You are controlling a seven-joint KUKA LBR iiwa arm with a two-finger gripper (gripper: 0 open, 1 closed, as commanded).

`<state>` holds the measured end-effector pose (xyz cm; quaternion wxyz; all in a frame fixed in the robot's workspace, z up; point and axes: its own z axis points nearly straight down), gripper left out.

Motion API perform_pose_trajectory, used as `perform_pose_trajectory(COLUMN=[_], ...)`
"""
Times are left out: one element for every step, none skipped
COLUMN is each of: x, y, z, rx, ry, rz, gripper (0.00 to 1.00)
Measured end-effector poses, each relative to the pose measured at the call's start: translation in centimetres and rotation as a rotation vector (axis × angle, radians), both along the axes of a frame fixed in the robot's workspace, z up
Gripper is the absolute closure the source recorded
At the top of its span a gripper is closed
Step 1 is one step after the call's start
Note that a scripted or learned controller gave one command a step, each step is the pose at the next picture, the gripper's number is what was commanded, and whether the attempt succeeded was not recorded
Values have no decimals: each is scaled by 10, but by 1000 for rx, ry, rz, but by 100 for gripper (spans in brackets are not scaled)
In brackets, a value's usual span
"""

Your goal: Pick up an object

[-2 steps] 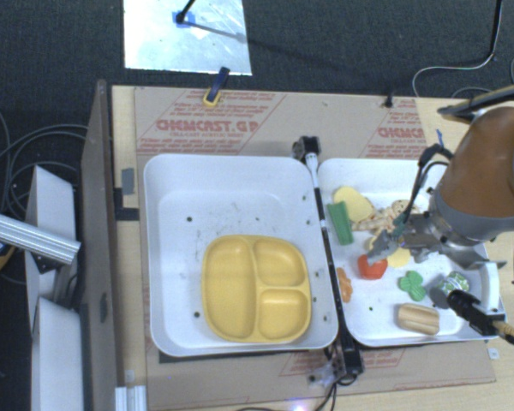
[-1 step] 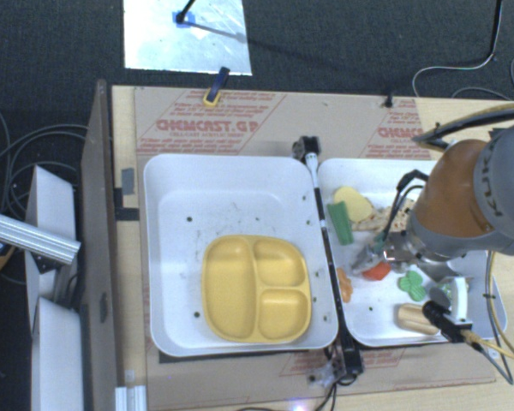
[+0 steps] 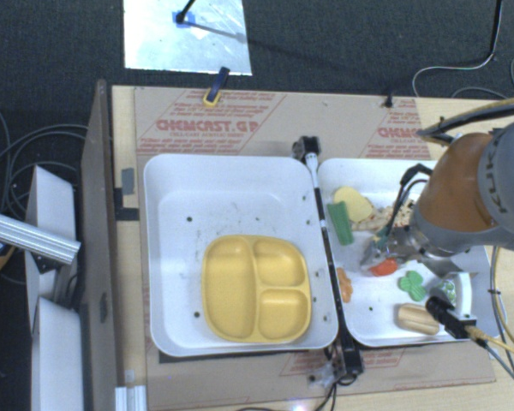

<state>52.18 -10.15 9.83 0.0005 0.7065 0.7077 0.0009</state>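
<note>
Red tomato lay right under my gripper; whether I grasped it, I could not tell. Green block sat to its left.

one fixed camera looks down aslant on both bins from above.

Grey arm is seen entering from the right, orange band above wrist; gripper is angled down-left, held low.
</note>
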Motion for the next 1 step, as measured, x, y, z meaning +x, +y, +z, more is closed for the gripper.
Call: perform_pose_trajectory(x=[17], y=[84], z=[91], rx=[2], ry=[-8], rz=[11], gripper=[100])
